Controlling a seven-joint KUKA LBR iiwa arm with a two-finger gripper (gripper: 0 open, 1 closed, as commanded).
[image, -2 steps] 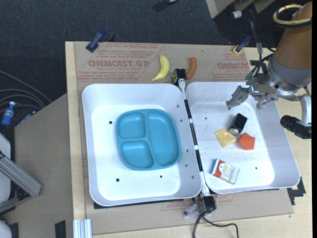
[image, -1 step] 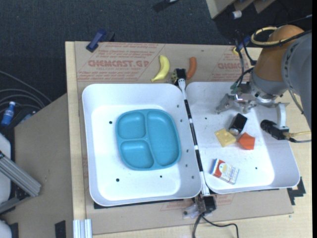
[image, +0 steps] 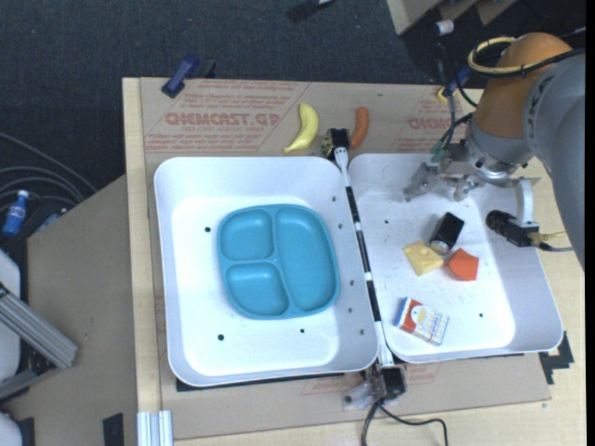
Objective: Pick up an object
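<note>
Nearest me lies one small carton [image: 423, 321] in the right bin [image: 521, 328], then one yellow wedge [image: 423, 257], one orange block [image: 463, 266] and one black piece [image: 448, 229]. My tool [image: 444, 180] hovers at the far rim; its state I cannot tell. Crowded pieces risk a knock.

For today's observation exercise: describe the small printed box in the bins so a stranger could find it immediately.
Look in the right-hand white bin. Near its front edge lies the small box, below the yellow wedge and orange block. It alone is flat with red, white and yellow print.
</note>
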